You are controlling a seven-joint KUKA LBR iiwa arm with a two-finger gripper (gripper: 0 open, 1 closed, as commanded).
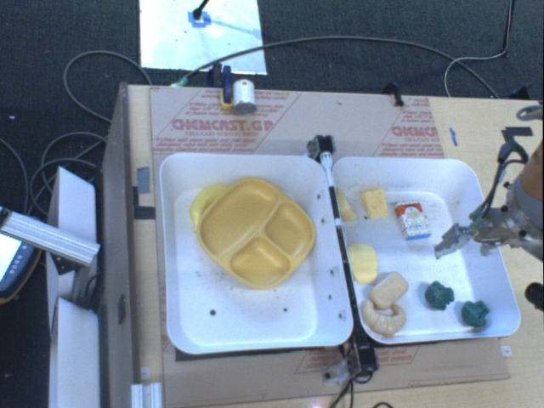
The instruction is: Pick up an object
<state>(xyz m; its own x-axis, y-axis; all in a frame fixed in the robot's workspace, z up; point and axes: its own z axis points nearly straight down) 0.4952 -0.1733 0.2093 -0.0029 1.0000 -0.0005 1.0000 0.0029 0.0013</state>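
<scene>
Left of the gripper (450, 240), the right bin (489, 195) holds a small carton (412, 220), a yellow block (374, 203), a pale yellow piece (364, 263), a tan piece (388, 290) on a ridged one (384, 318), and two green pieces (439, 295) (474, 313) just below the gripper. Farther left, the other bin (183, 177) holds a yellow tray (255, 231) over something yellow, mostly hidden. Whether the gripper is parted or closed cannot be told; nothing shows in it. Its arm (523, 215) is cut off at the right edge.

red "CHEMCAST GP", probably, printed on board (223, 126), repeated at right
</scene>
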